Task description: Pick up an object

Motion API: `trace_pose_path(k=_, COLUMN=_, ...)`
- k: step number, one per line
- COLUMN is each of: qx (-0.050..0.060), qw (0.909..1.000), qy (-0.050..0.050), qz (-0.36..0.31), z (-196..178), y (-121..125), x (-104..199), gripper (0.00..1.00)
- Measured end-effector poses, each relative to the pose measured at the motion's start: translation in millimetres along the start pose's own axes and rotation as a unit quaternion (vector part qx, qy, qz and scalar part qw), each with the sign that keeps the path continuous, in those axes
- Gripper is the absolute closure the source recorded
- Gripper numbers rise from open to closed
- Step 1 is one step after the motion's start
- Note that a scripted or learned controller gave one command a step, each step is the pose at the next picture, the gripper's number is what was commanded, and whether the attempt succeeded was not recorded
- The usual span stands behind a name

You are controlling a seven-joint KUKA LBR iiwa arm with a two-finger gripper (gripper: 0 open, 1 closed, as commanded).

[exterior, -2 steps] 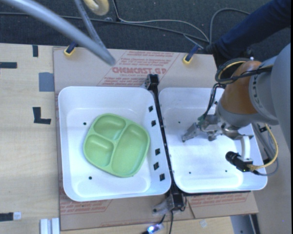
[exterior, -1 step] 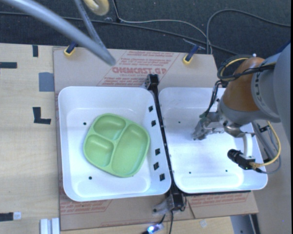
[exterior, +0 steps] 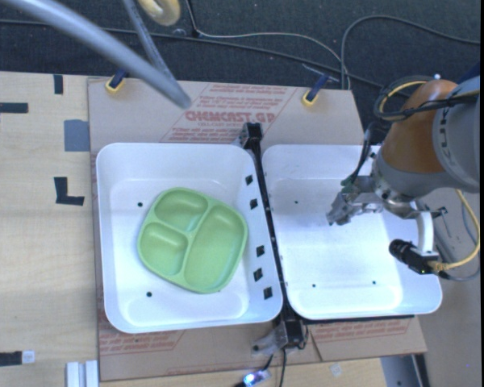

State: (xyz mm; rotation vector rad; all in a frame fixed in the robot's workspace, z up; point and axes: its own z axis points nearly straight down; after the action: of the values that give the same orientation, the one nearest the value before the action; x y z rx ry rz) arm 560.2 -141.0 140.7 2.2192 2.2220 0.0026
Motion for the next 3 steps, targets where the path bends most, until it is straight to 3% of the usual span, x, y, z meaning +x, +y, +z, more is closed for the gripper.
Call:
trace_pose_path(k=2, qx=-0.001, qw=1.0, qy=-0.001, qz=0.0, z=-113, y=2, x=3, gripper=1.0)
trace_pose_path(k=3, qx=0.002, qw=1.0, qy=0.0, qz=-0.001, z=-100, y=-9, x=48, gripper=1.0)
